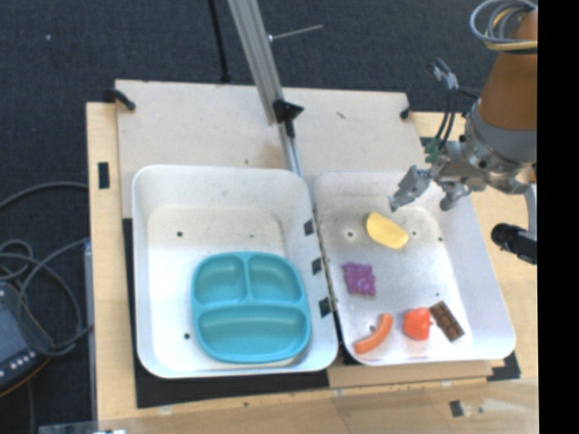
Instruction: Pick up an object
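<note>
Two bins, left [154, 242] holding teal tray [249, 307], right [470, 269] five toy foods

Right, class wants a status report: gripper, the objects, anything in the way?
Gripper open, holding nothing, above right bin rear edge. Yellow object nearest, just below it. Purple piece and others lie apart. Nothing blocking.

Arm [507, 98] cut off at right edge; tool [425, 188] fingers too blurred to tell apart.
</note>
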